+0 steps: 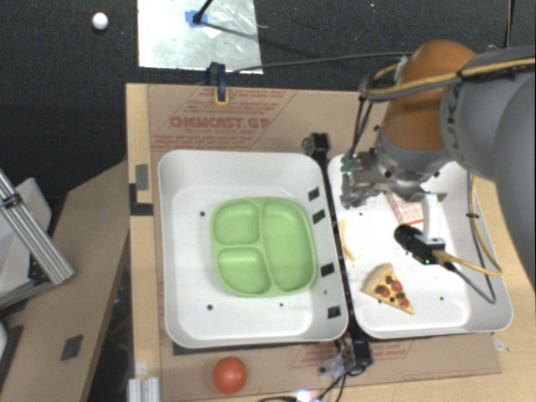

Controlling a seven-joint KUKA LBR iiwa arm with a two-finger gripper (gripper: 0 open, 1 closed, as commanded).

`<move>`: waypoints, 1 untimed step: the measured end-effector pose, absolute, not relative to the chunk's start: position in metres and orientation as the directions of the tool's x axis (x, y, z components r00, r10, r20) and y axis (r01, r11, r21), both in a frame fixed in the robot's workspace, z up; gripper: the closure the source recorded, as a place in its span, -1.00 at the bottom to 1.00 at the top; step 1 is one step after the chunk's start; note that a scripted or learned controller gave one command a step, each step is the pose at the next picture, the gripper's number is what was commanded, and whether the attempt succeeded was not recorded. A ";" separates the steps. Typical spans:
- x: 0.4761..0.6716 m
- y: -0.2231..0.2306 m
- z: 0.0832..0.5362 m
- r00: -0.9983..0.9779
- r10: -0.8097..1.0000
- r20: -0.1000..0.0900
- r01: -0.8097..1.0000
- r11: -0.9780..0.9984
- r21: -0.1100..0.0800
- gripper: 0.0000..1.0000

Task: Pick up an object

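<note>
Orange ball (229, 374) sits on the bench, outside the left bin's (191, 308) front rim. Green divided plate (262, 245) lies mid-bin, open white floor all round it. Thin yellow strip (343, 245) hugs the right bin's (456, 304) left wall. Gripper (356, 189) is low at that bin's back-left corner, near the wall; can't tell if it's clenched or released. Pizza slice (389, 289), yellow wedge with red dots, lies flat front-centre, clear floor around it. Red-and-white item (408, 210) is partly hidden under the arm.

pale green divided tray (262, 247) in a white bin (180, 224), yellow pizza slice (389, 289) with red dots, orange-red ball (229, 374), tan desk (163, 115) with red lettering
</note>
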State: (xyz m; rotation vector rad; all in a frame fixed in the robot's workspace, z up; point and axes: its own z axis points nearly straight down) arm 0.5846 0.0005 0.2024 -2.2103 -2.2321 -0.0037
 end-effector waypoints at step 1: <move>0.588 0.058 0.200 -0.010 1.000 0.002 1.000 0.010 0.002 1.00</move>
